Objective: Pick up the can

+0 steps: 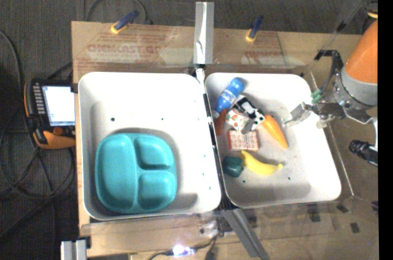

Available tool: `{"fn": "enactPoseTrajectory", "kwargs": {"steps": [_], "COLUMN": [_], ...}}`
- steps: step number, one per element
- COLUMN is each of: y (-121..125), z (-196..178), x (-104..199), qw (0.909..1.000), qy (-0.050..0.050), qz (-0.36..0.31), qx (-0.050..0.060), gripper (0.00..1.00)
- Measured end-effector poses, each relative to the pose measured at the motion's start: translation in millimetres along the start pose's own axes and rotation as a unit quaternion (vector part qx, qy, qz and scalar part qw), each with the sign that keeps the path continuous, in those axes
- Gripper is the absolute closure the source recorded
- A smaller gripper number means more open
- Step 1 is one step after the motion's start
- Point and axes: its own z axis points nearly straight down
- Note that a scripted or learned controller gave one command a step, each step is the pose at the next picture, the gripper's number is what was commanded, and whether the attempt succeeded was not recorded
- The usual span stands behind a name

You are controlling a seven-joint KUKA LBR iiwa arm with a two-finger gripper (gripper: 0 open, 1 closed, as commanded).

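Observation:
The right bin [307, 185] holds a cluster of items on its left side. What looks like the can [237, 120], with a white and red label, lies in that cluster, below a blue bottle [229, 93] and beside a black-and-white object [248, 108]. Other items crowd around it and partly hide it. My gripper [297, 113] hangs over the right part of the same bin, to the right of an orange carrot [276, 131] and roughly a hand's width from the can. Nothing is seen in it.
A pink box [244, 141], a yellow banana [262, 165] and a dark teal object [233, 166] lie below the can. The left bin [147, 93] bears a teal divided plate [136, 173]. A phone-like device [52, 106] sits off the bench's left edge.

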Motion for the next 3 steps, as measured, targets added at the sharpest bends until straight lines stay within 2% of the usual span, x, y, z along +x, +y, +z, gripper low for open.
{"fn": "enactPoseTrajectory", "kwargs": {"steps": [1,2,3], "y": [124.9,120.5,121.6], "z": [99.4,118.2,107.9], "x": [27.3,80.1,80.3], "qw": [0.9996,0.9796,0.9797], "qy": [-0.002,-0.005,-0.006], "qz": [0.030,0.201,0.201], "qx": [0.000,-0.001,-0.004], "gripper": [0.00,0.00,1.00]}}
